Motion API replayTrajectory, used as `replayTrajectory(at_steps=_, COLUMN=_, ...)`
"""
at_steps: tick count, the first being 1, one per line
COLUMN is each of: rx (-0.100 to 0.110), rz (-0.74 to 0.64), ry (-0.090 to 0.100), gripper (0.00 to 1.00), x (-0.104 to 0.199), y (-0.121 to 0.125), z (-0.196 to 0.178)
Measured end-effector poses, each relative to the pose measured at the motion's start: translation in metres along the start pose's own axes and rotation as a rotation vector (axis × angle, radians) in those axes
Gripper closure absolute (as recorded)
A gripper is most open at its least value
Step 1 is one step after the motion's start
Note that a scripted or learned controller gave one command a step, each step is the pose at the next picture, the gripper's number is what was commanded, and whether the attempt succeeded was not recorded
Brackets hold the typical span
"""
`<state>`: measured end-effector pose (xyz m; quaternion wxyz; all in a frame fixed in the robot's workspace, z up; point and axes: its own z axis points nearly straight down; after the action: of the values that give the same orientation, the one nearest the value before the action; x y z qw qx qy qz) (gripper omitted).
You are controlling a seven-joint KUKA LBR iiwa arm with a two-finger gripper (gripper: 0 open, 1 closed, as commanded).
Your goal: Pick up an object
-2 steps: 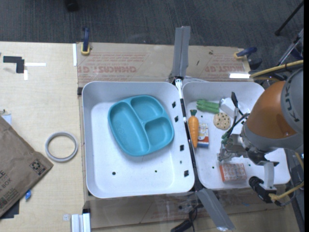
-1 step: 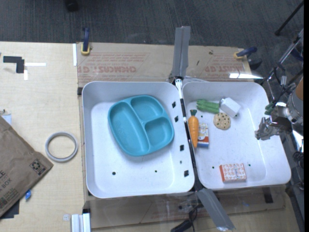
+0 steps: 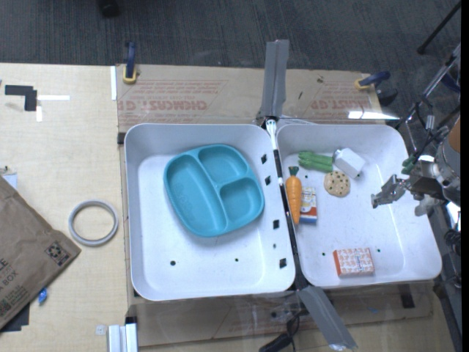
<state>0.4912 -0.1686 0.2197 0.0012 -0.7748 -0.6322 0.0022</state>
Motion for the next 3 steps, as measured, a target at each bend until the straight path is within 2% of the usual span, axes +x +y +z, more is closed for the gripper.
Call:
replayTrajectory(at_steps=1, rx=0.001, rz=-0.227, ry=0.001, gripper=0.00, x=0.036, y=0.057, z=0.087)
replayTrajectory(at_steps=2, rx=-0.002, rz=-0.169, ry=0.000, gripper=0.00, x=0.036, y=0.111, z=0.129)
replayTrajectory(at_steps=3, rx=-0.009, rz=-0.171, ry=-0.002, gripper=1.00, x=0.035, y=0.114, z=0.117)
